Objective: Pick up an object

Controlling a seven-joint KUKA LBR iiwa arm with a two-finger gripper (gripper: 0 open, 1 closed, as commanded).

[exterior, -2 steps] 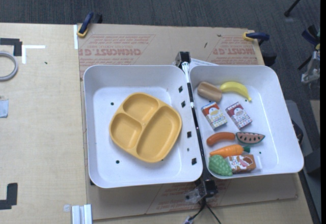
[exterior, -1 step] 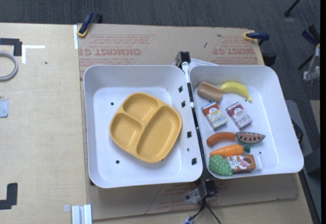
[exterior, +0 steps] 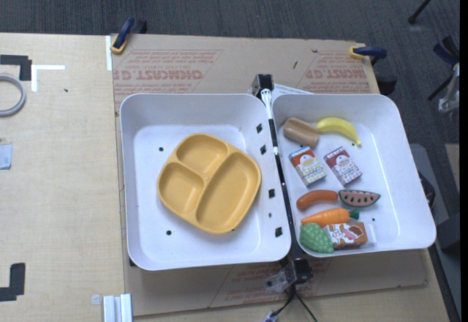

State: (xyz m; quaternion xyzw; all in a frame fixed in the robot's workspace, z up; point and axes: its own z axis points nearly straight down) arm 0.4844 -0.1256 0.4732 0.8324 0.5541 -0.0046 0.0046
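Observation:
The right bin (exterior: 398, 134) holds several toy foods. A brown bread roll (exterior: 300, 130) and a yellow banana (exterior: 338, 126) lie at its far end. Two small red-and-white cartons (exterior: 308, 166) (exterior: 341, 165) sit side by side in the middle. Below them lie a red sausage (exterior: 317, 199), a watermelon slice (exterior: 359, 198), an orange carrot (exterior: 327, 216), green grapes (exterior: 316, 238) and an orange box (exterior: 349, 236). The left bin (exterior: 139, 167) carries a yellow divided plate (exterior: 209, 182).
Both bins rest on a cardboard sheet (exterior: 175, 68) clamped to a wooden bench (exterior: 55, 189). Blue-and-yellow clamps (exterior: 123, 34) (exterior: 367, 53) hold its far corners. A black clip (exterior: 262, 83) joins the bins at the far side. Dark floor lies beyond.

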